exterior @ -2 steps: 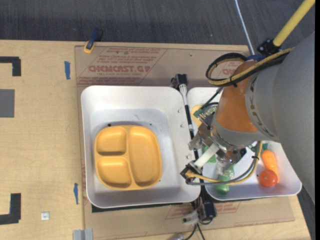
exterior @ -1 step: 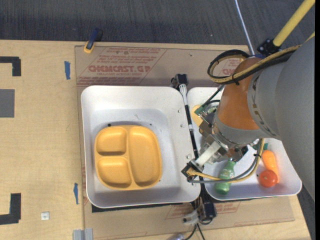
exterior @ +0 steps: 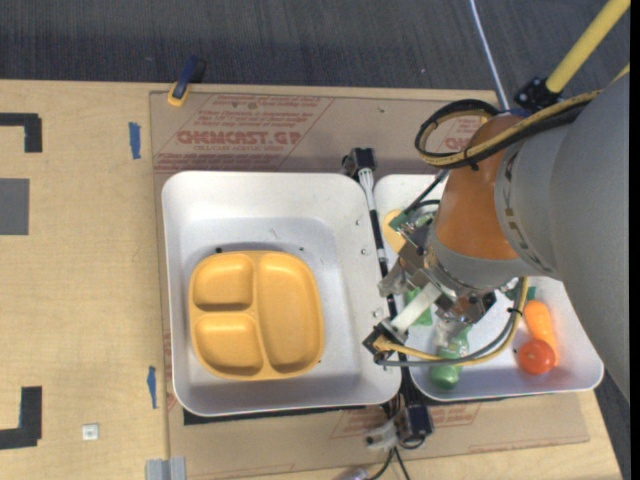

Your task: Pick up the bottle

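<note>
Camera view: end effector low in right shallow white bin.
Clear green-capped plastic bottle directly beneath; finger state cannot be told. Yellow compartment tray in left white bin.

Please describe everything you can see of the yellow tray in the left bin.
The yellow tray is a rounded, smooth plastic-looking dish with three compartments: two small ones stacked on its left side and one large one on the right. It lies flat and upright on the floor of the left bin, nothing in it, and well apart from the arm.
</note>
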Robot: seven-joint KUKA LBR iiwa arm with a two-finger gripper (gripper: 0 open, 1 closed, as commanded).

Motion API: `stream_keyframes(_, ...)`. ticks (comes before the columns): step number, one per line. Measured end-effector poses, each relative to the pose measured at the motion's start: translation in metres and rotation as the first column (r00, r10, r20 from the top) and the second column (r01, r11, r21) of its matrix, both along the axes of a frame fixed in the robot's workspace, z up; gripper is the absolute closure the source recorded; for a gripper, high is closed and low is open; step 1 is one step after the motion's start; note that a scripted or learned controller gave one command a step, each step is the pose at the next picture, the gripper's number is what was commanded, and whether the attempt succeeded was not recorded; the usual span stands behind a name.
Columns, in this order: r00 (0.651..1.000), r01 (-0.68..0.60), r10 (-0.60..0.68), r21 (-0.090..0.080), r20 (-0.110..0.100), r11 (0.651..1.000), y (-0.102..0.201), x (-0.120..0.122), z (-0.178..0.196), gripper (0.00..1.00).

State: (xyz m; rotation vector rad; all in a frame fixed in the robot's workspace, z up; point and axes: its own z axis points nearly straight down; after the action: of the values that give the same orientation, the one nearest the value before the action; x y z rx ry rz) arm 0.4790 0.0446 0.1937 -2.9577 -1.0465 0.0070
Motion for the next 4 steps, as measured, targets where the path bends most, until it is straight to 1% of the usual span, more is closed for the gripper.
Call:
stream_keyframes(1, 1.0, 0.0, 0.0, 0.001, 0.0, 1.0, 0.0003, 0.0006, 0.0097, 1.0)
stream_keyframes(2, 1.0, 0.0, 0.0, 0.001, 0.0, 1.0, 0.0003, 0.0005, 0.0097, 0.0)
stream_keyframes(3, 1.0, -0.001, 0.001, 0.001, 0.0, 1.0, 0.0005, 0.0012, 0.0194, 1.0)
stream_keyframes(4, 1.0, -0.001, 0.001, 0.001, -0.001, 1.0, 0.0005, 0.0011, 0.0194, 0.0)
